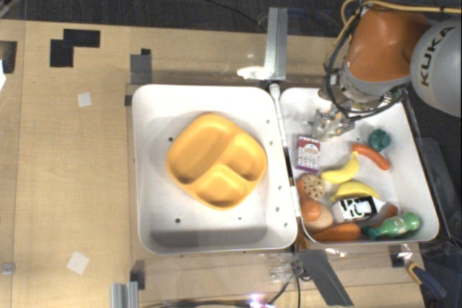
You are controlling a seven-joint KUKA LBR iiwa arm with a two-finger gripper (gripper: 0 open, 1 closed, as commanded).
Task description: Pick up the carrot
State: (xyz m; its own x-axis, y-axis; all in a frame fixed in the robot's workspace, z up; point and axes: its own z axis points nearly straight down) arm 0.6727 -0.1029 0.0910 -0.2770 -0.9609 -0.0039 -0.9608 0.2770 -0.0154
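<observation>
The carrot (371,156) is a short orange stick lying at a slant in the right bin (417,177), near its right wall. My gripper (331,123) hangs under the orange wrist band over the bin's upper left part. It is to the left of the carrot and a little farther back, apart from it. Nothing shows in the gripper's grasp.
Around the carrot lie a dark green vegetable (379,138), a banana (341,171), a small pink box (307,152), a cookie (312,186), a red-orange sausage-like piece (336,232) and a green bottle-like item (395,226). The left bin (151,227) holds a yellow divided tray (216,159).
</observation>
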